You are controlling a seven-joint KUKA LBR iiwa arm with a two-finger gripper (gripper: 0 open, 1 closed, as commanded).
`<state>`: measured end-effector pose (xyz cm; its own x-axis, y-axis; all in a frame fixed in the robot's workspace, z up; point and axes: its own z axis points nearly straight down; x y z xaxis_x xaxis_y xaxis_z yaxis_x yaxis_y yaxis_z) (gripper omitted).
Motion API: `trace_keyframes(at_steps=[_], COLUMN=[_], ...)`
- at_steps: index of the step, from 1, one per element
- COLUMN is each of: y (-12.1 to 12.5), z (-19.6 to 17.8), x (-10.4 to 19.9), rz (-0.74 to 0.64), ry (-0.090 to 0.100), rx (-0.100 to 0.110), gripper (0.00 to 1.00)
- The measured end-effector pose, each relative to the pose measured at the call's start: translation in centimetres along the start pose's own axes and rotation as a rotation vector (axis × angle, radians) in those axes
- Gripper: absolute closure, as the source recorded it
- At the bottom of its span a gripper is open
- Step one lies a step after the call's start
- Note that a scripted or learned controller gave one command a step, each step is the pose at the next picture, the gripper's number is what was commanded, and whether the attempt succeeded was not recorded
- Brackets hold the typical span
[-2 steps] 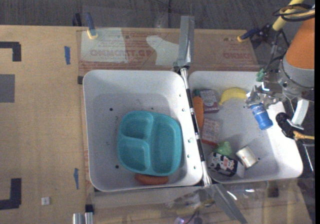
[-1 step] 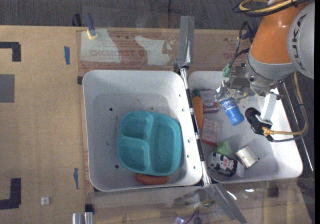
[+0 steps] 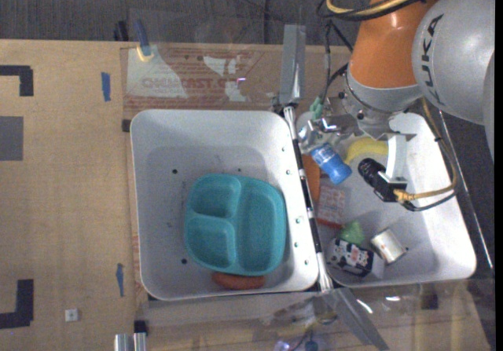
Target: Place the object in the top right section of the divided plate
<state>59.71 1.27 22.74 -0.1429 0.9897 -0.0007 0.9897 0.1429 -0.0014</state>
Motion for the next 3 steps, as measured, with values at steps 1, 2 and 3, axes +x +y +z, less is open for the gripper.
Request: trace_keyframes(at_steps=[1, 2, 3], y=[-0.3, 4.2, -1.4], z=[1.0, -1.4, 10.1], x=[6.6, 3.4, 10.3], rz=[-0.229, 0.024, -0.330], ry=[0.001, -0.001, 0.002], rx=[0.004, 0.001, 0.002], gripper=[1.00, 1.00, 1.00])
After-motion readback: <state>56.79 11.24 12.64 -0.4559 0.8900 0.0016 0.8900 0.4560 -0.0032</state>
